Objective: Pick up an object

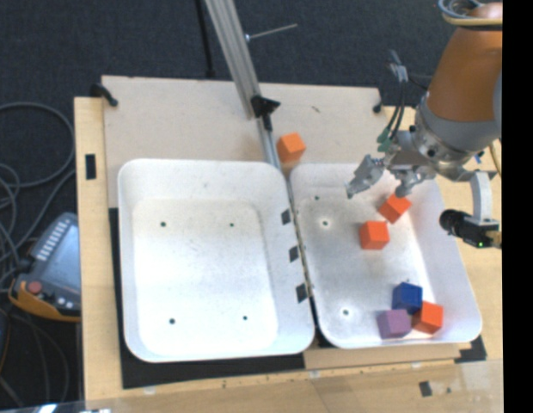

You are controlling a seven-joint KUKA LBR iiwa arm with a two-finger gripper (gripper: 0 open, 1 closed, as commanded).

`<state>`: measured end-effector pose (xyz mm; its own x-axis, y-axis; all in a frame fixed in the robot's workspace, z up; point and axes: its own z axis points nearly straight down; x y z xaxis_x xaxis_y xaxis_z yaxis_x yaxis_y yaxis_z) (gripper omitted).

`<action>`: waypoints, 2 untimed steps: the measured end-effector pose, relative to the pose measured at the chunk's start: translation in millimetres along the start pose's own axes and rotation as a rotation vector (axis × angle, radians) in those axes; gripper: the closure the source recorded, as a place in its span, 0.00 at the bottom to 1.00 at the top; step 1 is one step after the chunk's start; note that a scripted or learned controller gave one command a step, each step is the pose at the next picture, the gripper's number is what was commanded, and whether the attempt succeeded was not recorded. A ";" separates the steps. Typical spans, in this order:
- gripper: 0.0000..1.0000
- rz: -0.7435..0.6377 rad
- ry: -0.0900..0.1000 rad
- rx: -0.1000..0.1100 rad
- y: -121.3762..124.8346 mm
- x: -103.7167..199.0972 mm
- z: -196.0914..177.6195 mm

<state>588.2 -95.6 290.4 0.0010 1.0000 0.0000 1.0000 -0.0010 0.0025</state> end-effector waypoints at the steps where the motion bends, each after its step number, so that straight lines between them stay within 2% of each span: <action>1: 0.00 0.006 -0.004 0.009 -5.0 -78.6 78.4; 2: 0.00 0.000 -0.001 0.006 6.8 -89.0 193.6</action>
<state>595.3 -184.6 96.8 0.0010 1.0000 -0.0013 1.0000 -0.0010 -0.0039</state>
